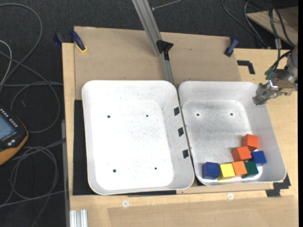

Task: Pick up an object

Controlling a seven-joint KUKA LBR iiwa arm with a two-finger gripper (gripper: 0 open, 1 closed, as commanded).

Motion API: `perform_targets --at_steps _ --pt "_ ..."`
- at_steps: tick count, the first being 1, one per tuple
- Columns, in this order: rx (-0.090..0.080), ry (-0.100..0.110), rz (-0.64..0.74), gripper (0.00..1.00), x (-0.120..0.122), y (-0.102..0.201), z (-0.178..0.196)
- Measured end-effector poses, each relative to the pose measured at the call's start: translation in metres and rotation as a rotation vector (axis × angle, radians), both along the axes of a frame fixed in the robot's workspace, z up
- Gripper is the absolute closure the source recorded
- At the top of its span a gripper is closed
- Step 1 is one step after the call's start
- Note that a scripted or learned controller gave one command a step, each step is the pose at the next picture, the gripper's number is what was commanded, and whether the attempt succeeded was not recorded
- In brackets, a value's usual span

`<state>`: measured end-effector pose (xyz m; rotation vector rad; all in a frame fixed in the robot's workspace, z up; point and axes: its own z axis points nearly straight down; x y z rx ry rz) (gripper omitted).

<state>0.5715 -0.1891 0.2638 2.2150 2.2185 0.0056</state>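
Gripper [262, 94] over right bin's [215, 91] far right rim, nothing held; finger state unclear. Blocks [239, 161] clustered in bin's near right corner, well apart.

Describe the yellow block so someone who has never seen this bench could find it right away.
Start at the right-hand white bin and go to its near right corner, where a cluster of small blocks sits. The yellow block lies in the front row, between a blue block on its left and an orange block on its right. It is the only yellow piece there.
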Motion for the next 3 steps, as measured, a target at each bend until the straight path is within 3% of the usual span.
perform_targets --at_steps 3 --pt "0.006 0.008 0.006 1.00 0.001 0.151 -0.006"
